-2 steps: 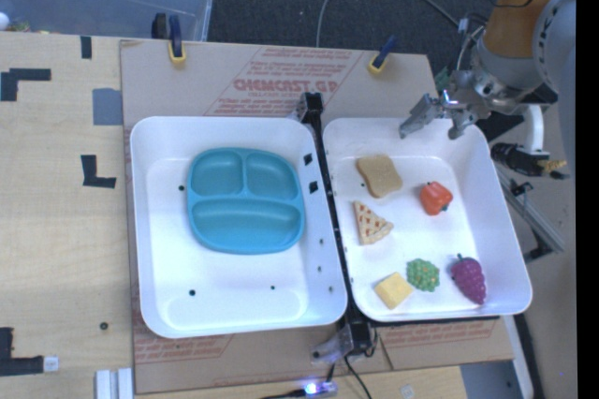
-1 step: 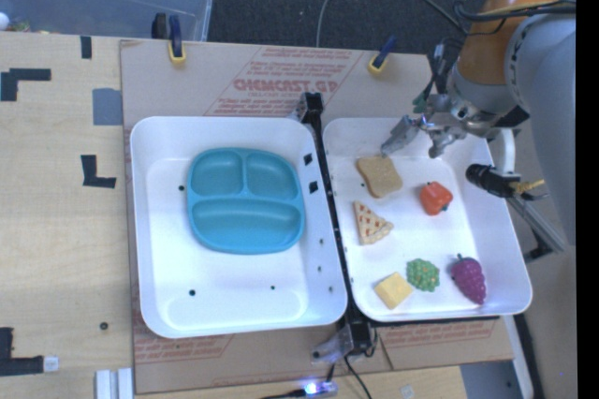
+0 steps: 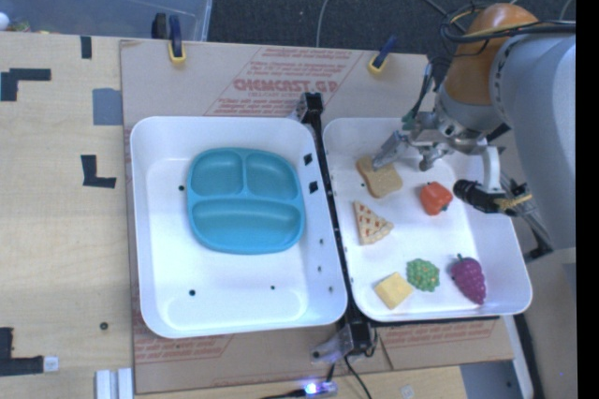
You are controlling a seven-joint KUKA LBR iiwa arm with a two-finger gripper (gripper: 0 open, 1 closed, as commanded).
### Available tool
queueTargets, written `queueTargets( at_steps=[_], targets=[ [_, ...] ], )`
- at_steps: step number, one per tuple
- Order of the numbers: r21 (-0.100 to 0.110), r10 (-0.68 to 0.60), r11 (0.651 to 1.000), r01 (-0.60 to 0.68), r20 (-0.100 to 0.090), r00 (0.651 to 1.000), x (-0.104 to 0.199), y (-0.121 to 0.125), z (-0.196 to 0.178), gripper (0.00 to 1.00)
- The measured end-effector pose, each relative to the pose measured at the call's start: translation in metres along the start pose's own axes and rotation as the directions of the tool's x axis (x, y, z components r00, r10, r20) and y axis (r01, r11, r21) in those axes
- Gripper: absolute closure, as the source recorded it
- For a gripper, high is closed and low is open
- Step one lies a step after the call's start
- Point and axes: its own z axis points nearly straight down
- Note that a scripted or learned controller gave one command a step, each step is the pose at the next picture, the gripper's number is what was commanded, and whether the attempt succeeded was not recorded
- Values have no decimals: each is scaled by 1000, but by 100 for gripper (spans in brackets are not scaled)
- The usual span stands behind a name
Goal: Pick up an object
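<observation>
**Colours on the bench**

I see two white bins: the left bin (image 3: 150, 229) carries a turquoise blue tray (image 3: 245, 200), and its floor shows a few small black dots. In the right bin (image 3: 510, 247) I make out a tan toast (image 3: 379, 177), a red pepper (image 3: 435, 198), a pizza slice (image 3: 372, 223) in pale orange with red spots, a yellow cheese block (image 3: 393, 290), green broccoli (image 3: 423, 274) and purple grapes (image 3: 469, 279). The arm (image 3: 538, 97) is grey with an orange band (image 3: 487, 46). The brown cardboard (image 3: 271, 79) under the bins bears red lettering. Two yellow clamps (image 3: 177, 52) with blue handles grip its far edge. The bench (image 3: 56, 200) is pale wood with black marks.
</observation>
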Motion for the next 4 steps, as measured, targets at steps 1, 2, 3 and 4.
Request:
queueTargets(
  at_steps=[1, 2, 3, 4],
  targets=[
    [-6, 0, 1000, 0, 2, 1000, 0, 1, 15, 0],
    [-13, -2, 1000, 2, -2, 1000, 3, 4, 1, 100],
    [-10, 0, 1000, 0, 1, 1000, -4, 2, -59, 100],
    [-9, -1, 1000, 1, 0, 1000, -2, -1, -103, 100]
  ],
)
